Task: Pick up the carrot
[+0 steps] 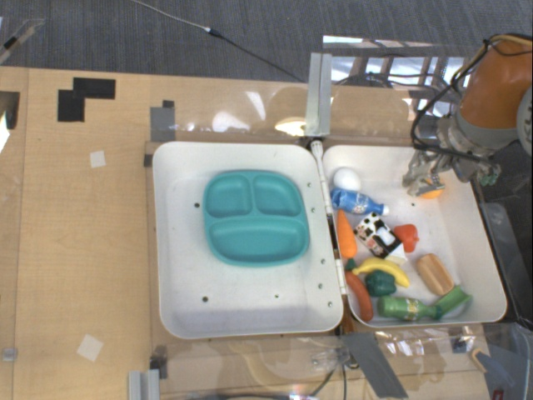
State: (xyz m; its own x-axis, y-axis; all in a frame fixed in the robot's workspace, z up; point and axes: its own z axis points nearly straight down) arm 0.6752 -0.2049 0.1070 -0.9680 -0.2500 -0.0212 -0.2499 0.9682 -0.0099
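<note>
Carrot [345, 233] lies in the right bin [487, 248], along its left wall, orange, slim, lengthwise, beside the cow toy [376, 234] and above the banana [383, 271]. Not picked yet. Gripper [425, 182] sits well apart at the bin's upper right, over a small orange piece [430, 193]. Can't tell jaws' state. Reach and grasp both left.

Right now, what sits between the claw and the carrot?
In the camera view, the blue-and-white bottle and the white egg lie between the claw and the carrot, with bare floor of the right bin nearer the claw.
</note>
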